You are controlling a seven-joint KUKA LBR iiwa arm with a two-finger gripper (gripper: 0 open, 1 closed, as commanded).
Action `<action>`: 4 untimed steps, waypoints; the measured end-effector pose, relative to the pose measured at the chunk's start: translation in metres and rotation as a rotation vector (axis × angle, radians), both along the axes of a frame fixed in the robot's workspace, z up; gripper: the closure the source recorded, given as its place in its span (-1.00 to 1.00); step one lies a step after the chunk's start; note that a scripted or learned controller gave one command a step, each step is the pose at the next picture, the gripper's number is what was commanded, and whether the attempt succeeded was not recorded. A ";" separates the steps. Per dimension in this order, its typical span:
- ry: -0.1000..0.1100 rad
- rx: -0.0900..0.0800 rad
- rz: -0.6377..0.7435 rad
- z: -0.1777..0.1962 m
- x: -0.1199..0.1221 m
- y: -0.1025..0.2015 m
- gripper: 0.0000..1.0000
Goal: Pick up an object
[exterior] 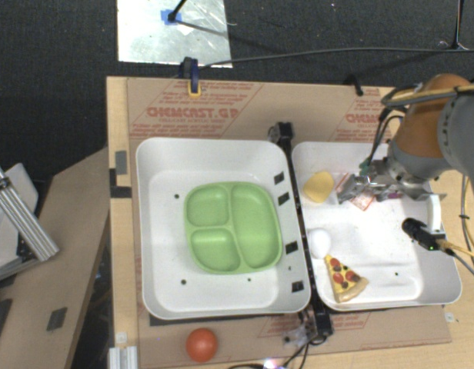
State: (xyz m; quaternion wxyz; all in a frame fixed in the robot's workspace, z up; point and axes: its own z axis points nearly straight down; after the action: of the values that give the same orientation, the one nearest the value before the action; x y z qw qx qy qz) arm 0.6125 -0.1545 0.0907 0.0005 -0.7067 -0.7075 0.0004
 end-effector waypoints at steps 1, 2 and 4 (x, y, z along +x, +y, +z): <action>-0.006 -0.001 0.000 0.014 0.002 0.000 1.00; -0.009 -0.002 0.002 0.075 0.008 -0.008 1.00; -0.007 -0.002 0.005 0.183 0.011 -0.008 1.00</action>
State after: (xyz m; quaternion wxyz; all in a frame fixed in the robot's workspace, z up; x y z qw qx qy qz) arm 0.6238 -0.1629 0.2740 -0.0027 -0.7048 -0.7094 -0.0016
